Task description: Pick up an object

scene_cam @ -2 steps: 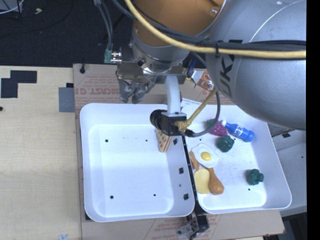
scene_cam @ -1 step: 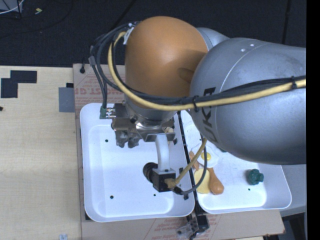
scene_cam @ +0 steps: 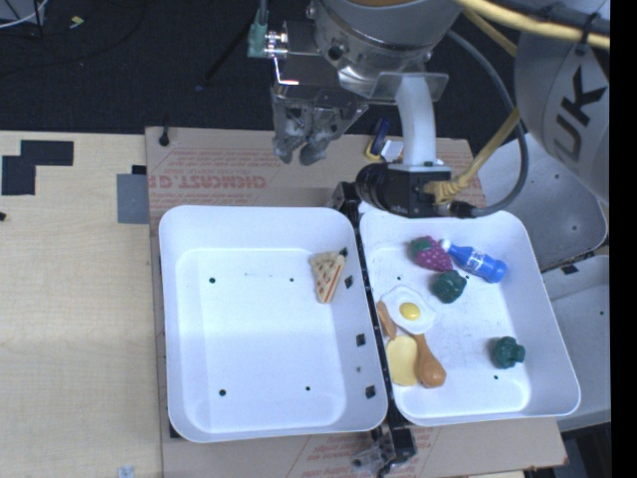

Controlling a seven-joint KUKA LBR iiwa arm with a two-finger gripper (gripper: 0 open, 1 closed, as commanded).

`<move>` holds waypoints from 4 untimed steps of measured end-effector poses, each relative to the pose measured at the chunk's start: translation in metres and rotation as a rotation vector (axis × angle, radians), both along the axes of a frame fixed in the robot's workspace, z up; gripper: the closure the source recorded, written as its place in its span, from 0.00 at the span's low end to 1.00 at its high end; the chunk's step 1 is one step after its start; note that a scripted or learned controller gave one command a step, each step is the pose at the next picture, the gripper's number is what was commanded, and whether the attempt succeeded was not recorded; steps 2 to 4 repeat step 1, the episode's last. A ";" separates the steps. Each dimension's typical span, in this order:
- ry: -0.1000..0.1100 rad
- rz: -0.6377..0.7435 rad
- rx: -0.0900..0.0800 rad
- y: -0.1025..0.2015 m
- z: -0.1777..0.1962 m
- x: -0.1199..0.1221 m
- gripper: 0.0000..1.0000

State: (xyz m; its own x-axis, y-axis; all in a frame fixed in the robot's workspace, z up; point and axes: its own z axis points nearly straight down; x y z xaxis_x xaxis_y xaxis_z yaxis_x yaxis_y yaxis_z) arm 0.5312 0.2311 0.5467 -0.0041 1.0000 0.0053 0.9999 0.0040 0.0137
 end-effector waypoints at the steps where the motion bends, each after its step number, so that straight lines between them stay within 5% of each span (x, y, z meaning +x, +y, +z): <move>1: 0.033 -0.005 -0.014 -0.005 -0.147 -0.050 1.00; 4: 0.033 -0.005 -0.014 -0.005 -0.147 -0.050 1.00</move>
